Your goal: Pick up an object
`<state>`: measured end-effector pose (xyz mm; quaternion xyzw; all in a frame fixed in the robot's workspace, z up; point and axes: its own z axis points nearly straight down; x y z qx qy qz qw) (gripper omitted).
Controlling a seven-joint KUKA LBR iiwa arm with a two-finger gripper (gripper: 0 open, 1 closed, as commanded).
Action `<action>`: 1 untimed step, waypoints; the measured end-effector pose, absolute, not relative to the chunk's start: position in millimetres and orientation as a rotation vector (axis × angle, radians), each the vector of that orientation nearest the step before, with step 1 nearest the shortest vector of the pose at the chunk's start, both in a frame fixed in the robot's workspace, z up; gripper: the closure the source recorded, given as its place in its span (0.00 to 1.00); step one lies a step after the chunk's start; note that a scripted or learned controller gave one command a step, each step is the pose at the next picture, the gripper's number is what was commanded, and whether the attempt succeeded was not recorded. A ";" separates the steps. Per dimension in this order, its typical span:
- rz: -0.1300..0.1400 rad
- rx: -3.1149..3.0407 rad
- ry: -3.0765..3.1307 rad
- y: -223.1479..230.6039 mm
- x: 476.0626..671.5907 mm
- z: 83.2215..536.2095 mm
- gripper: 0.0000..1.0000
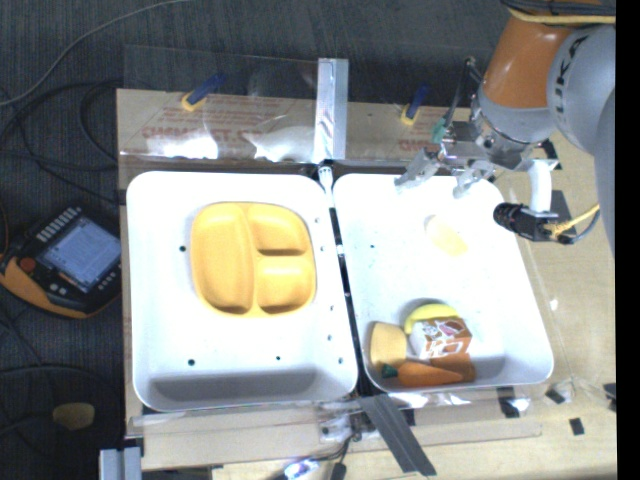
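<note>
On the bench, seen from above at a slant, two shallow white bins stand side by side. Inside the left bin [150, 268] a yellow tray [252, 258] with three compartments lies flat, near the middle, and it touches no wall.

At the near edge of the right bin [510, 298] several small objects are packed close together. A yellow round object [428, 315] lies behind a small orange and white carton [441, 339]. Just beside the carton, on its left, is a tan block [387, 343]. In front of these lies an orange carrot [432, 373], long and flat against the bin's near wall. They seem to touch each other, so each one has neighbours pressed against it. A pale yellowish patch [446, 236] is on the floor of this bin, further back; what it is I cannot tell.

The grey arm with its orange band [525, 58] enters from the right. The gripper [440, 176] hangs over the far edge of the right bin, well apart from the group of objects. Its two fingers [412, 175] are spread apart, and nothing is between them.

Behind the bins lies a sheet of clear plastic [220, 118] with blue and yellow clips [203, 90] on it. A handheld control pendant [68, 258] rests on the dark floor at the left.
</note>
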<state>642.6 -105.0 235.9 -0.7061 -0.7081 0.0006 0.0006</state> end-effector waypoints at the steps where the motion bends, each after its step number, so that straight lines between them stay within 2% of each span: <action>1: 0.006 -2.100 -2.341 -129.9 668.5 260.0 0.00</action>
